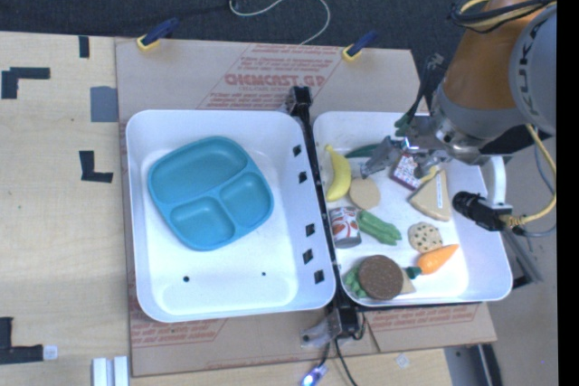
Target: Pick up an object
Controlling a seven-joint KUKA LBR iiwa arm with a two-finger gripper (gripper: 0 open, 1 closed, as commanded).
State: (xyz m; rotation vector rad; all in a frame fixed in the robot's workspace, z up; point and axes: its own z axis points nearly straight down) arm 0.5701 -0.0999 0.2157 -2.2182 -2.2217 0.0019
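Observation:
The right bin [484, 285] holds toy food: a yellow banana [337, 174], a tan round biscuit [365, 194], a small can [345, 226], a green pod [378, 227], a cheese wedge [434, 194], a chip cookie [423, 236], a carrot [437, 258] and a burger [380, 277]. My gripper [387, 158] hangs low over the bin's back part, just right of the banana and above the biscuit. A small purple and white packet [404, 170] lies right beside it, partly hidden by the wrist.
The left bin [226, 285] holds a blue divided plate [210, 192]. A black divider [312, 194] runs between the bins. The arm's grey and orange body [484, 77] covers the right bin's back right corner. A cable [271, 9] lies behind the bins.

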